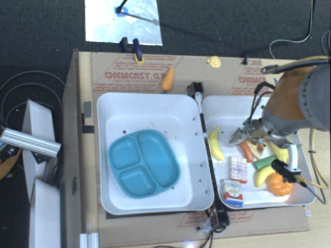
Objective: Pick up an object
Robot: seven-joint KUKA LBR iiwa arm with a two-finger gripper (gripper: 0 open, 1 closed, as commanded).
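The right bin point(227, 105) holds several toy foods. A yellow banana point(214, 143) lies near its left wall. An orange carrot stick point(247, 152) lies in the middle, with a green piece point(264, 163), a yellow fruit point(262, 177) and an orange fruit point(280, 185) to its right. A white and red box point(238, 168) and a small carton point(234, 193) lie at the front. My gripper point(242, 136) hangs low over the bin's middle, just above the upper end of the carrot stick and right of the banana. Nothing shows held in it.
The left bin point(111, 107) holds a blue divided plate point(144, 161). A black divider clip point(196, 90) sits where the bins meet at the back. An orange toy point(167, 79) and a yellow lump point(214, 62) lie on the cardboard behind the bins.
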